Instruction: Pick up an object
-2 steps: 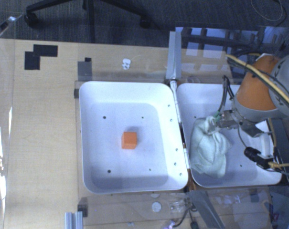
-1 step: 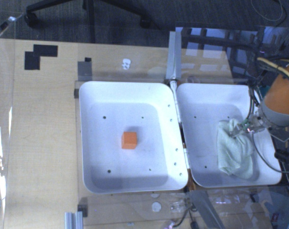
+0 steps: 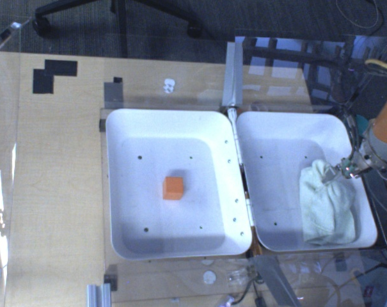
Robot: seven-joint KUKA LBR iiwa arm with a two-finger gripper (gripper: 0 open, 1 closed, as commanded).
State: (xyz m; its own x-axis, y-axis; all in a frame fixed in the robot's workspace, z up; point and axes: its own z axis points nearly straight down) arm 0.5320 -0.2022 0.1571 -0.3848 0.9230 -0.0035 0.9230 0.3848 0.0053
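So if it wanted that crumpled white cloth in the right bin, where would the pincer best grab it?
Probably from straight above, on the raised folds at the top end of the white cloth. The cloth lies bunched against the right bin's far-right wall, so a sideways approach looks blocked. The pincer is at that top edge.

Left bin [image 3: 126, 171]: it held a small orange cube [image 3: 173, 188] near its middle, well apart from the walls.
Right bin [image 3: 276, 139]: a pale crumpled cloth [image 3: 326, 206] lay heaped against its right wall.
My gripper [image 3: 342, 170]: it was at the cloth's upper right edge, over the right bin's rim.
My arm [image 3: 384, 133]: it reached in from the right.
Bench [image 3: 52, 171]: light wood under both bins.
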